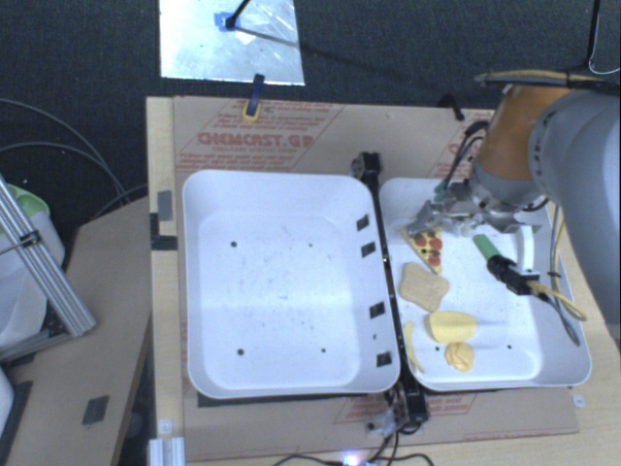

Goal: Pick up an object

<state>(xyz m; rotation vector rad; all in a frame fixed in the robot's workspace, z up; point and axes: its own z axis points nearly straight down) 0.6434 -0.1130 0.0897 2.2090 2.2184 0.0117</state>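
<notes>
Small round orange-yellow lump [460, 356] sat nearest, one of it, in right white bin [563, 357]. One pale yellow strip [411, 346] lay beside it along left wall. Behind: one yellow oval piece [452, 325], one tan bread-like slice [424, 286], one triangular toy pizza slice [428, 248]. Grey gripper [427, 223] hung at pizza's far end, covering that tip. Couldn't tell if open or closed. Two bins total; left white bin [281, 192] sat alongside.

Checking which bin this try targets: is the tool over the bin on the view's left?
No, the tool is over the view's right bin, close beside the pizza slice.
</notes>
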